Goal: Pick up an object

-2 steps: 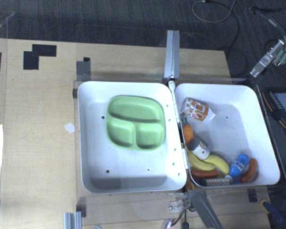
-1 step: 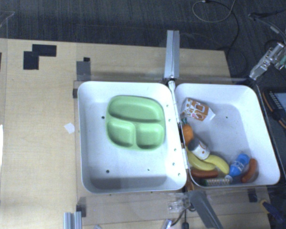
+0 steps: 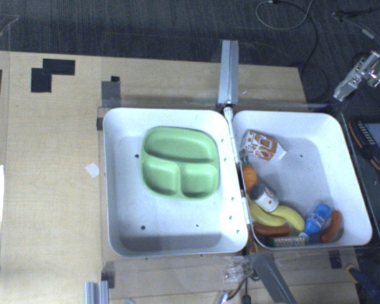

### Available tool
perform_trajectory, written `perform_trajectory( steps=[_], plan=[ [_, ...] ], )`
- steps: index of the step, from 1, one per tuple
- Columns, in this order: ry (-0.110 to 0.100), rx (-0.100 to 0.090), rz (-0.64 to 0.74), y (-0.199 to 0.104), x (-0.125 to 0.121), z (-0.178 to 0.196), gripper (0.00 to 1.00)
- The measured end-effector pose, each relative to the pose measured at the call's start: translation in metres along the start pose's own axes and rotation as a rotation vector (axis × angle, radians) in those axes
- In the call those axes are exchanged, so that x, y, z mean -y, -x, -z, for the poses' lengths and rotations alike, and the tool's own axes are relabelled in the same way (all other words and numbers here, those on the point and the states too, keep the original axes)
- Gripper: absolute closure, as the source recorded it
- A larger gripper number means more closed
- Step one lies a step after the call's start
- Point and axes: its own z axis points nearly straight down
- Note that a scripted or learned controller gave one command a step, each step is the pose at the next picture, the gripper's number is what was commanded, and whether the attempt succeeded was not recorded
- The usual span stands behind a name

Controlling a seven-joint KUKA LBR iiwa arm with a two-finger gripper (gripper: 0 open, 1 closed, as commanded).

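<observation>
The gripper [image 3: 361,75] is hovering beyond the right bin [image 3: 342,138], its state unclear, while the banana [image 3: 280,217], likely soft and light, is inviting a mid-body grasp

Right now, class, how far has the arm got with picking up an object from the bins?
Nothing looks done yet. The green tray lies in the left bin; the carton, banana and blue bottle lie in the right bin. Nothing is in hand: the pincer sits off past the right bin's far corner, over no object. Reaching, gripping and lifting remain.
</observation>
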Motion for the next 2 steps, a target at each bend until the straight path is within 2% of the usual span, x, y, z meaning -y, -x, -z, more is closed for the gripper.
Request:
perform_trajectory(
  steps=[1,2],
  plan=[
    [-0.005,-0.008,0.069,-0.003,0.004,0.008,1.0],
    [-0.004,-0.01,0.183,-0.004,0.005,-0.038,1.0]
  ],
)
